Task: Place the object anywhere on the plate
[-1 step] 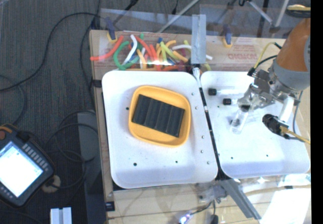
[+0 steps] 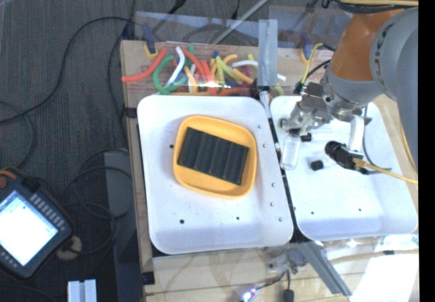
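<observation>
Centrally, a yellow plate [image 2: 215, 156] bearing a dark ridged block [image 2: 213, 155] occupies the left bin [image 2: 204, 226], while the gripper [image 2: 291, 155], jaw state indeterminate, hovers at the right bin's [image 2: 353, 212] left edge.

Grey arm [image 2: 397, 49] enters from the right, its orange band [image 2: 357, 45] directly above the wrist, angled downward and leftward. Gripper [image 2: 293, 132] hangs low at the arm's end, wrist hardware just above the fingers; finger spacing indiscernible.
</observation>
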Robot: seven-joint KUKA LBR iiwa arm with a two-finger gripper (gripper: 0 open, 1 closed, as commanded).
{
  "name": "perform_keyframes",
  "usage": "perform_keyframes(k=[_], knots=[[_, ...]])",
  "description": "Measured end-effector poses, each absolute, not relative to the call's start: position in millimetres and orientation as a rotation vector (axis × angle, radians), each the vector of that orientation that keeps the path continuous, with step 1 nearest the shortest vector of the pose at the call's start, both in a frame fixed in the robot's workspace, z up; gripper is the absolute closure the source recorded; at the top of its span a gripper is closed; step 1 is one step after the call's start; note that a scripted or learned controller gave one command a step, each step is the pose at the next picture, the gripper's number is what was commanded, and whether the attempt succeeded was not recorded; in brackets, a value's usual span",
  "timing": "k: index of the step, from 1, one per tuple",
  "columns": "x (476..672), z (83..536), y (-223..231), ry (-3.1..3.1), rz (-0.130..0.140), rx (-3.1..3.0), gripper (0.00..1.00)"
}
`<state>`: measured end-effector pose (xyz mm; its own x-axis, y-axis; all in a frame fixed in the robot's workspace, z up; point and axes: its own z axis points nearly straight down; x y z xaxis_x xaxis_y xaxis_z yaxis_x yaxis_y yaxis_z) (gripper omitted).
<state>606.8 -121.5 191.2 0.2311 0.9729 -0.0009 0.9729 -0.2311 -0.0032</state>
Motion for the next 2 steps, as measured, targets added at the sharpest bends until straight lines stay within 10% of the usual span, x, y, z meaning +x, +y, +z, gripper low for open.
perform_keyframes(k=[1, 2], knots=[[547.5, 182.4, -64.0, -2.068, 0.004, -2.362, 1.0], [547.5, 182.4, -64.3, -2.067, 0.004, -2.362, 0.0]])
